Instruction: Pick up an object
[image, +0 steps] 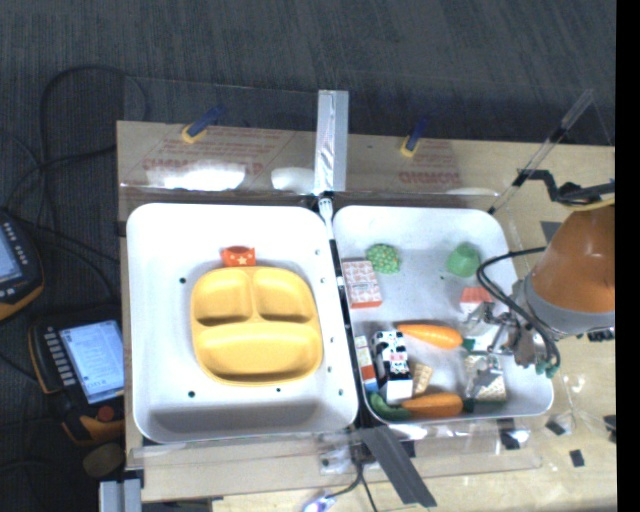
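Observation:
The right bin (425, 222) holds several small things. Among them are an orange carrot (430, 335), a second carrot (433, 405) at the front wall, a black-and-white cow-patterned block (392, 355), a pink box (361, 283), a green knobbly ball (384, 259) and a green lump (463, 261). My gripper (487, 368) reaches in from the right and sits low in the bin's front right corner, just right of the carrots. A small dark green item (490, 393) lies right under it. Nothing shows as held.
The left bin (160, 240) carries a yellow compartment tray (257, 323) with a small red block (238, 256) at its far edge. A ridge (338, 300) divides the two bins. The arm's orange band (588, 265) hangs over the right bin's right wall.

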